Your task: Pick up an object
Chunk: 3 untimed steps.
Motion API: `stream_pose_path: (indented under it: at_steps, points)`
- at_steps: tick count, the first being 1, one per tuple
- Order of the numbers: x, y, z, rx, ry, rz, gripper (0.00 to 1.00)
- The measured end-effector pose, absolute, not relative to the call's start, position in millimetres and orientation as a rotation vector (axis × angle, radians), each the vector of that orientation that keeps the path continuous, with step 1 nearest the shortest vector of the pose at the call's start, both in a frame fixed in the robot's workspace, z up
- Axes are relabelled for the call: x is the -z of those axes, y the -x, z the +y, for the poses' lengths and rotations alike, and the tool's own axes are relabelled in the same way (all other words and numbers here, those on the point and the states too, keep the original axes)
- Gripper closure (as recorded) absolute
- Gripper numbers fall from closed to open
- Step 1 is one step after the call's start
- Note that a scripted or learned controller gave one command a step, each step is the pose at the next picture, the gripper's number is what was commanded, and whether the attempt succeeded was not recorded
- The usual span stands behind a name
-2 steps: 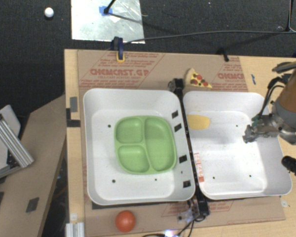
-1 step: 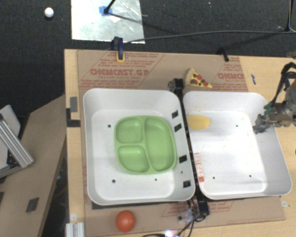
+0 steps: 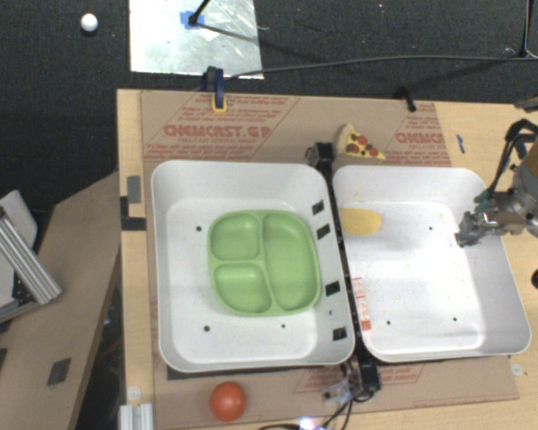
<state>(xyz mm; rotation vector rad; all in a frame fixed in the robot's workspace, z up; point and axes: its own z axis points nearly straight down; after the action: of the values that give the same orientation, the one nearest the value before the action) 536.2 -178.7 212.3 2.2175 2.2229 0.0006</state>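
A flat yellow piece [image 3: 360, 221] lies in the right bin [image 3: 430, 330], near its far left corner. A green divided plate [image 3: 263, 262] rests in the middle of the left bin [image 3: 175, 240]. My gripper [image 3: 472, 228] hangs over the right bin's right edge, well to the right of the yellow piece. Nothing shows between its fingers.
A toy pizza slice [image 3: 360, 143] lies on the cardboard behind the bins. A red-orange ball [image 3: 228, 400] sits on the bench in front of the left bin. Black clips [image 3: 332, 287] line the seam between the bins. An aluminium frame [image 3: 18, 249] stands at the left.
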Motion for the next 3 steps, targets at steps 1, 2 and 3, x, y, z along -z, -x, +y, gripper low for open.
stream_pose_path:
  at_steps: [1,2,3]
  points:
    - [-212,-557.7,-119,-0.003,-2.209,2.231,1.00]
    - [-206,-579.8,-64,-0.005,-2.209,2.232,1.00]
    - [-201,-601.0,-10,-0.005,-2.210,2.232,1.00]
